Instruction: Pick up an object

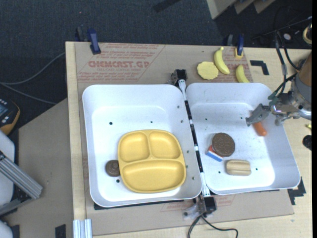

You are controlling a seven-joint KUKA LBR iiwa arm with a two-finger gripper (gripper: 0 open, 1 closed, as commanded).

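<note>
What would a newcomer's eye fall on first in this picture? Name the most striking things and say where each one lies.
A large yellow tray with three compartments fills much of the left bin, with a small brown disc at its left edge. In the right bin lie a dark cookie, a tan block and an orange piece near the gripper. Two bananas lie on the board behind.

Even, fairly bright light from above washes out the two white bins (99, 103) almost to glare, leaving only soft, short shadows under their rims. The dark floor (39, 14) beyond the desk (124, 63) stays dim, and the whole picture is slightly soft and grainy.
</note>
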